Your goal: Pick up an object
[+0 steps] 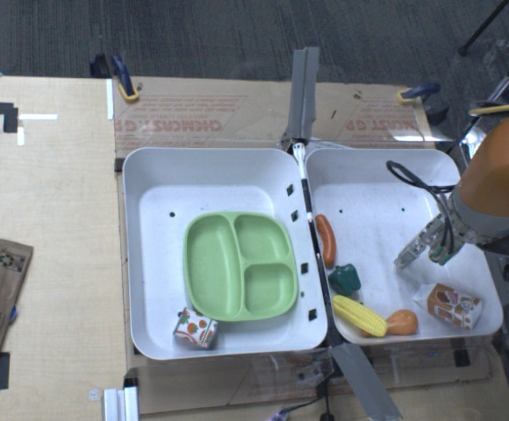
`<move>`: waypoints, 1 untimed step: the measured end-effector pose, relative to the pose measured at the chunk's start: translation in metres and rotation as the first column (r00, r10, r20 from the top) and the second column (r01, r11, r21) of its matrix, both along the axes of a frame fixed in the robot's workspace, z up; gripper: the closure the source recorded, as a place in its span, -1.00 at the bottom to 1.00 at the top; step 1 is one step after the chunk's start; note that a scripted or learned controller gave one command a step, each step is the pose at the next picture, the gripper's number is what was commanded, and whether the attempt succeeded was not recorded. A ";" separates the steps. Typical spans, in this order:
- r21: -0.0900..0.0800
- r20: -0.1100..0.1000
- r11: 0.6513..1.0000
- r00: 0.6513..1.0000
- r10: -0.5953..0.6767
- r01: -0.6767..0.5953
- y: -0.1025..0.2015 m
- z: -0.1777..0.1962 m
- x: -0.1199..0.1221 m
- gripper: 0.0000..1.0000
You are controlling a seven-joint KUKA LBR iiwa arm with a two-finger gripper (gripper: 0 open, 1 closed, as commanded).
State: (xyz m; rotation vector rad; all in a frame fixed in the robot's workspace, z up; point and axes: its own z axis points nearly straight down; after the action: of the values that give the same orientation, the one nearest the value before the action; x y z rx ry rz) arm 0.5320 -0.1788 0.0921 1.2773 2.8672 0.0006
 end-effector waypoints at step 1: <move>0.001 -0.003 0.992 0.992 -0.124 0.124 0.065 0.023 -0.002 1.00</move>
State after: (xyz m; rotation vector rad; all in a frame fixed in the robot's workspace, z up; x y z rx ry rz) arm 0.5304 -0.1137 0.1154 1.4546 2.7844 -0.0002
